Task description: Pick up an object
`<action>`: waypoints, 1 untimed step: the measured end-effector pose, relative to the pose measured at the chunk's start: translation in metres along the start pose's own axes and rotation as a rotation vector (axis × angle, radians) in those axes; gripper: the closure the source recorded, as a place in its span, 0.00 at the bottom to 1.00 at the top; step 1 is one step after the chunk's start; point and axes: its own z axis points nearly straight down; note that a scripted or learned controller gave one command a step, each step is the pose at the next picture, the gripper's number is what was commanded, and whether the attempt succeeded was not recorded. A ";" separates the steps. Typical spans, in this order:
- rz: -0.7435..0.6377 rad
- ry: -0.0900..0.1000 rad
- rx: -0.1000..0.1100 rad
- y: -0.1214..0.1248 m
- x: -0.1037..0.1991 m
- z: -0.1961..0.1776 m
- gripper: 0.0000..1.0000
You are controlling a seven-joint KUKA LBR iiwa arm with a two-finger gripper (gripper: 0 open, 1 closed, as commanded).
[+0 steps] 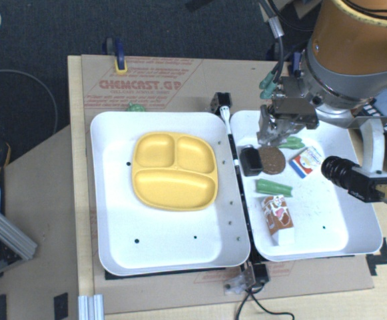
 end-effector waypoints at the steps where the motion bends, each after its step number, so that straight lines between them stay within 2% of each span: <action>1: -0.003 0.001 -0.005 0.000 0.001 -0.012 1.00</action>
